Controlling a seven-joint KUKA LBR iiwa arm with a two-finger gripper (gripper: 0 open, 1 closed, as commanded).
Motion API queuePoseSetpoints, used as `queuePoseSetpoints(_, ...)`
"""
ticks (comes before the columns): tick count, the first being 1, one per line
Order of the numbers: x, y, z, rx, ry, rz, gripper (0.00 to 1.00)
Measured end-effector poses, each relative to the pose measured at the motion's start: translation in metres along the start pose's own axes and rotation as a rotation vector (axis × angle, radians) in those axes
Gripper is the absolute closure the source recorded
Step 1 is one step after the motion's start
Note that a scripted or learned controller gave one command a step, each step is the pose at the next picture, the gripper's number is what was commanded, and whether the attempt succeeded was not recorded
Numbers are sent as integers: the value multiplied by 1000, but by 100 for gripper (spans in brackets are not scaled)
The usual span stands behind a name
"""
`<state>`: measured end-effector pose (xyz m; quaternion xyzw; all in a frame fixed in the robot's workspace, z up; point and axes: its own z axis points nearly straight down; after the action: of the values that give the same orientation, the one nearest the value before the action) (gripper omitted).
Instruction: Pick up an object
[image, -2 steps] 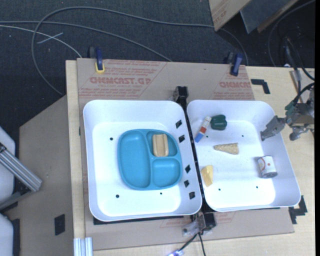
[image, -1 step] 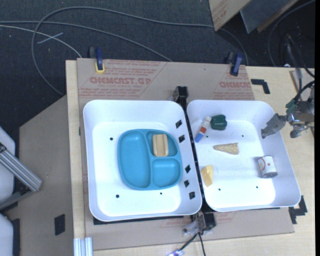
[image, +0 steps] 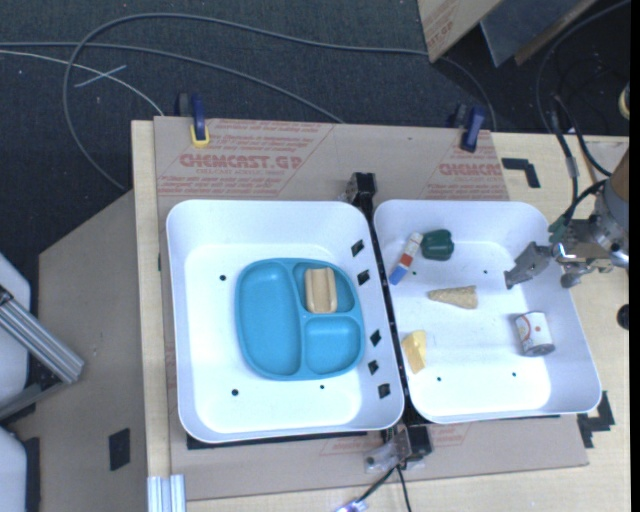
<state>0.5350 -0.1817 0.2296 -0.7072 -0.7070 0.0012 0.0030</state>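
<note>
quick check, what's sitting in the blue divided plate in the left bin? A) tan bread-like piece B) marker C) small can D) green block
A: a tan bread-like piece lies in the upper right compartment of the blue divided plate; the green block, small can and marker all lie in the right bin.

Single arm (image: 612, 205) entered from right edge of frame, grey housing partly cut off by frame edge. Wrist sat low over right side of scene, angled down and toward left. Gripper (image: 545, 265) hung at end of wrist, two dark fingers (image: 522, 268) spread apart, one reaching left and downward, other shorter near wrist. Nothing seen between fingers. Cables trailed along arm above wrist. Upper arm links out of frame.
</note>
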Motion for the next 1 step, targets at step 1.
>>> queuePoseSetpoints(1,8,4,46,-2,0,0,0)
